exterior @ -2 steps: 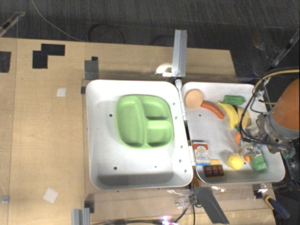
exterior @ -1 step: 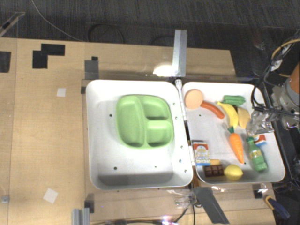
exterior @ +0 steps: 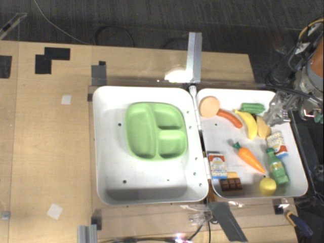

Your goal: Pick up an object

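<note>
Camera view, looking down at a slant: you've got two white bins side by side on the bench. Left bin [exterior: 104, 135] carries a green divided tray [exterior: 154, 129], sitting approx. centre, three compartments, tilted a bit.

Right bin [exterior: 298, 178] has all the small items. Clock-face from that bin's centre:
- 11 o'clock: round peach-coloured ball [exterior: 209, 106], close to the divider between bins.
- 12 o'clock: red-orange sausage [exterior: 230, 118], lying diagonally, w/ the yellow banana [exterior: 248, 124] just beside it on its right.
- 1 o'clock: green pepper-like piece [exterior: 252, 107] near the far wall, just above the banana.
- 2 o'clock: pale yellowish item [exterior: 263, 127] touching the banana; can't tell what it is.
- 3 o'clock: small white-and-red carton [exterior: 276, 142], and below it a green bottle [exterior: 277, 168] running toward 4 o'clock.
- Centre: carrot [exterior: 248, 157], tip pointing to 5 o'clock.
- 5 o'clock: lemon [exterior: 268, 186] near the near wall, just beside the bottle's lower end.
- 7 o'clock: chocolate bar [exterior: 231, 185], w/ a small printed box [exterior: 217, 165] just above it at 8 o'clock.

Arm comes in from your right. Gripper [exterior: 280, 110] sits at the right bin's 2 o'clock corner, over the rim, near the pale item and pepper piece. Metal parts blur together there, so you can't tell how far it's open, nor whether it has anything.
</note>
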Tool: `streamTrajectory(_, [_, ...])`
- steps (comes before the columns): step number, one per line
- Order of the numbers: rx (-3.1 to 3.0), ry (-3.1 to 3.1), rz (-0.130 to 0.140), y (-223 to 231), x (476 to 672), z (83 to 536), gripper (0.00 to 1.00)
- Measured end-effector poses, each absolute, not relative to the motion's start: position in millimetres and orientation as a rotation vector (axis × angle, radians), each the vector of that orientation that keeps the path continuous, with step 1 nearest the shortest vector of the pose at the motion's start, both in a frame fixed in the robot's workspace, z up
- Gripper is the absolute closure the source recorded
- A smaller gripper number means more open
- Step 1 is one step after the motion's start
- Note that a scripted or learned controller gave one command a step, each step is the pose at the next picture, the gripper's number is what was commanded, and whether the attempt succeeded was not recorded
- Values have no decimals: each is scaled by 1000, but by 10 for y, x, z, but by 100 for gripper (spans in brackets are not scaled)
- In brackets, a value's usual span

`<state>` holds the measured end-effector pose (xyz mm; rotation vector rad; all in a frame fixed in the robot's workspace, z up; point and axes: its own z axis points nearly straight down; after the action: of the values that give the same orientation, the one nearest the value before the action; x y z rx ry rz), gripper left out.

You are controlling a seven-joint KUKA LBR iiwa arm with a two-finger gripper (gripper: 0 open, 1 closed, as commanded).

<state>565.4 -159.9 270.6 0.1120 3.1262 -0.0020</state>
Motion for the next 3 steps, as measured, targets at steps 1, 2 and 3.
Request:
streamTrajectory(1, [-422, 3109, 0, -1804, 5465, 1851, 100])
streamTrajectory(2, [-691, 3058, -5, -2045, 4985, 1498, 100])
streamTrajectory(3, [-737, 3036, -11, -1639, 5387, 2528, 100])
